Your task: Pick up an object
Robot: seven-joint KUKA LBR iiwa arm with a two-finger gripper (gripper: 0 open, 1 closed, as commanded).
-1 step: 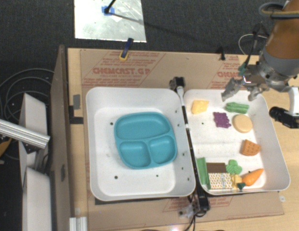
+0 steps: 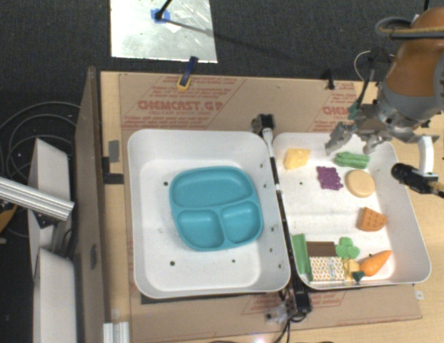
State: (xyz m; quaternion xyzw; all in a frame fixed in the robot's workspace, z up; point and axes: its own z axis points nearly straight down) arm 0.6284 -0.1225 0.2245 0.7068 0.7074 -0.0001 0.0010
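Where the cardboard sheet [image 2: 229,98] shows under the two white bins, red print reads "CHEMCAST G" on its left part, with more of the same red lettering, partly hidden, on its right part. No other writing can be read.

Over the far edge of the right bin [image 2: 415,252], the grey gripper [image 2: 354,143] hangs with its two fingers spread wide apart, nothing between them. One fingertip [image 2: 334,141] sits near a pale yellow cheese wedge [image 2: 297,158]; the other is just above a green pickle-shaped toy [image 2: 352,159], which lies directly beneath the open claw. The arm's orange band [image 2: 415,66] shows above it at the upper right.

Toy foods lie scattered in this bin. A purple grape bunch [image 2: 329,177] rests near the middle, just beside a round tan cookie [image 2: 361,184]. Below them is an orange waffle-textured wedge [image 2: 371,219]. Along the near edge sit a green strip [image 2: 299,254], a dark brown bar [image 2: 321,249], a speckled cracker [image 2: 327,269], a green broccoli piece [image 2: 347,249] and an orange carrot [image 2: 375,261], packed close together.

Inside the left bin [image 2: 154,163] lies a teal divided plate [image 2: 216,207] with three compartments.

Beyond the bench, a shiny silver sheet [image 2: 136,20] lies on dark carpet.
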